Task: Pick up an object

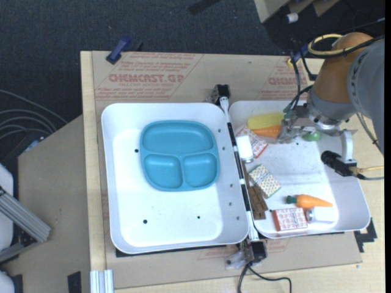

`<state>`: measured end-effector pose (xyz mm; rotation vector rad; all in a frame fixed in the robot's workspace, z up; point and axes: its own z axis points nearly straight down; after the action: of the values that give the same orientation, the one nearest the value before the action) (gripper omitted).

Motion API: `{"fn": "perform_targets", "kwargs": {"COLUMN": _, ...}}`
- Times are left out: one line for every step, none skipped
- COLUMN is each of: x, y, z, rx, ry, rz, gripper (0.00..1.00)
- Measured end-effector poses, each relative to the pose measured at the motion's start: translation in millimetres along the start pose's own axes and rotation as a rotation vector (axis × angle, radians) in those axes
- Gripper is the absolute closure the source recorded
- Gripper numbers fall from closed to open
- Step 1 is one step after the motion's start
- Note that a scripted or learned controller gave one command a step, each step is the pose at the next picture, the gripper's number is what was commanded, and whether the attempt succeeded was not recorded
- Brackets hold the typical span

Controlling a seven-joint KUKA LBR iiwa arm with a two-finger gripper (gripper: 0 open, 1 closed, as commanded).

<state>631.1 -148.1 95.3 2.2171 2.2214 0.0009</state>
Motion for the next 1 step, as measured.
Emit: {"fn": "perform_targets", "kwargs": {"x": 0.1, "y": -0.1, "z": 0.2, "rx": 0.001, "ry": 0.0, "rz": 0.0, "gripper": 0.0}}
